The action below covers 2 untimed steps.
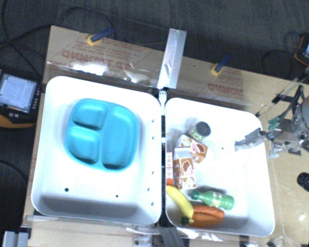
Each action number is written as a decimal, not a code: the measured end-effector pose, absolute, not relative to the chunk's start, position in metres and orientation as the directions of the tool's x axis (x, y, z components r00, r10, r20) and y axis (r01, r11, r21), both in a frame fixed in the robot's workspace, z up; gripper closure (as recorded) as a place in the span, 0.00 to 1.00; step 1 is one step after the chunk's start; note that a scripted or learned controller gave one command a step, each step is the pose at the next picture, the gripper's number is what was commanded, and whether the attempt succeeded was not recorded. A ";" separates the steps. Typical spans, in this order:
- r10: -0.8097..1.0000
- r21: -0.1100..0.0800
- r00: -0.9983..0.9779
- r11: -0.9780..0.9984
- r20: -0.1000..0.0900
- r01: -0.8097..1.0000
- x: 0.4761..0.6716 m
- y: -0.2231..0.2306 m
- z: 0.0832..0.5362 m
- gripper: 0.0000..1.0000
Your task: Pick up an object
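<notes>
The right bin point(244, 183) holds a small dark-capped jar point(201, 129), two orange-and-white cartons point(187, 158), a green bottle point(213, 198), a yellow banana point(178, 201) and a reddish hot dog point(207, 215). They lie along the bin's left side and front. My gripper point(253, 138) hangs over the bin's right rear part, at the arm's end reaching in from the right. It is apart from all the objects, with nothing seen between its fingers.
The left bin point(49, 184) holds a blue divided plate point(104, 134). A metal post point(172, 58) stands behind the divider between the bins. A handheld pendant point(8, 94) lies left of the bench. The right bin's middle and right floor is bare.
</notes>
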<state>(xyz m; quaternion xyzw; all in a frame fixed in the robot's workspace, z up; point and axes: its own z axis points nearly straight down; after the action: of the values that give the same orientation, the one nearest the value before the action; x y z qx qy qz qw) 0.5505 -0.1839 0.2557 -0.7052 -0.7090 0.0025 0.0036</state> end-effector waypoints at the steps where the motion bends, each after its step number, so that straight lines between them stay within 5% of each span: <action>1: 1.000 -0.009 -0.003 0.003 0.001 1.000 0.604 -0.137 0.169 0.00; 2: 1.000 0.005 -0.028 0.028 -0.007 1.000 0.657 -0.116 0.087 0.00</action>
<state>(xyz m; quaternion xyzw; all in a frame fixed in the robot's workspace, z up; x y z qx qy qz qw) 0.6568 -0.1157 0.0873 -0.6970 -0.7171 0.0005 -0.0042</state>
